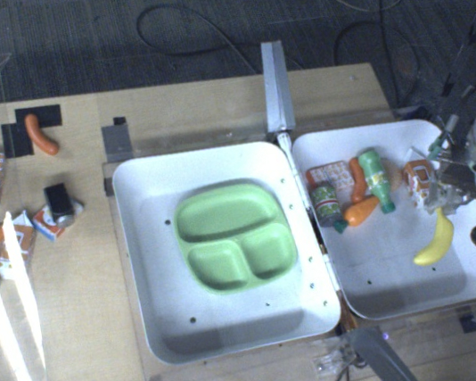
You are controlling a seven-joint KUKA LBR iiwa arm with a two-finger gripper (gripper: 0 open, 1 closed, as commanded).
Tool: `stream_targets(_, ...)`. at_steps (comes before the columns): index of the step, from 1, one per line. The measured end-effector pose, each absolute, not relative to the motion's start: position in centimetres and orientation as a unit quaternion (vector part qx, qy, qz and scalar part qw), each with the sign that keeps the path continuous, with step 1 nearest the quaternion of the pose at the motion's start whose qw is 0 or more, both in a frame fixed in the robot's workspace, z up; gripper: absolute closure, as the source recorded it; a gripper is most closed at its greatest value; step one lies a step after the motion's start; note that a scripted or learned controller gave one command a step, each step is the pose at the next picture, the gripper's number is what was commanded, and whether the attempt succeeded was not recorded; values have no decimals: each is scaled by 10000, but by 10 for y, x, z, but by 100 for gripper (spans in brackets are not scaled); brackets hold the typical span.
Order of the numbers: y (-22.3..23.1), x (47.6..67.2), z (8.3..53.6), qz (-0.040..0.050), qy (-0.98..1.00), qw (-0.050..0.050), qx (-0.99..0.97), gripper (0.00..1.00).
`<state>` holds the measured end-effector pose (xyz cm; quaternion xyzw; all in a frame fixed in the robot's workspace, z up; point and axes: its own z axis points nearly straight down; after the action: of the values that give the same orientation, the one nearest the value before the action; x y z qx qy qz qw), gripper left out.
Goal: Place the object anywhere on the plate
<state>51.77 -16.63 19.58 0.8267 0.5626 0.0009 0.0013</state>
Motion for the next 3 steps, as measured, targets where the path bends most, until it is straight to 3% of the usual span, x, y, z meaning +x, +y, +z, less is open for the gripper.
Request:
stream_targets(1, -87, 491, 211, 12, 5518, 8, 8340, 100)
stream_targets(2, -43, 520, 207, 15, 6613, 13, 7501, 100)
stream_targets(3, 77, 518, 184, 13, 7488, 7, 6628, 100)
